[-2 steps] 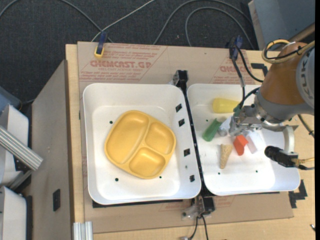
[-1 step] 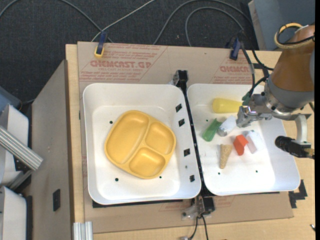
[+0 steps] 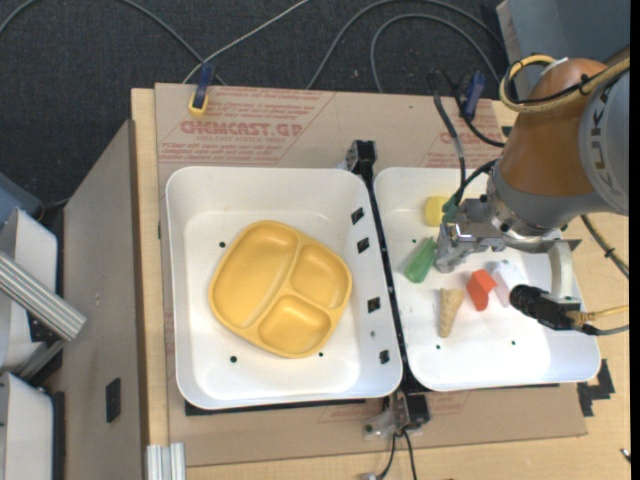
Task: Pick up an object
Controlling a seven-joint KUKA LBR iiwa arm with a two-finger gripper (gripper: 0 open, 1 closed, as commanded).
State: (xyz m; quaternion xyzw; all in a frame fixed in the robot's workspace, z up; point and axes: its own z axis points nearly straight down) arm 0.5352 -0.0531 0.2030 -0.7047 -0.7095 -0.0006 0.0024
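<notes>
Arm hovering over the small toys in the right bin

A yellow divided plate (image 3: 281,288) is lying in the left bin (image 3: 190,268); in the right bin (image 3: 520,368) a green piece (image 3: 419,260), a cone (image 3: 450,311) and an orange block (image 3: 482,288) are sitting close together, looking light, stiff and slick. The gripper (image 3: 455,251) is hanging just beside the green piece; whether the claw is spread I cannot tell. Pinching across narrow sides seems best.

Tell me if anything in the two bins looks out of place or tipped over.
Nothing looks damaged or spilled. The yellow tray sits askew in the left bin, and the cone lies on its side in the right bin.
</notes>
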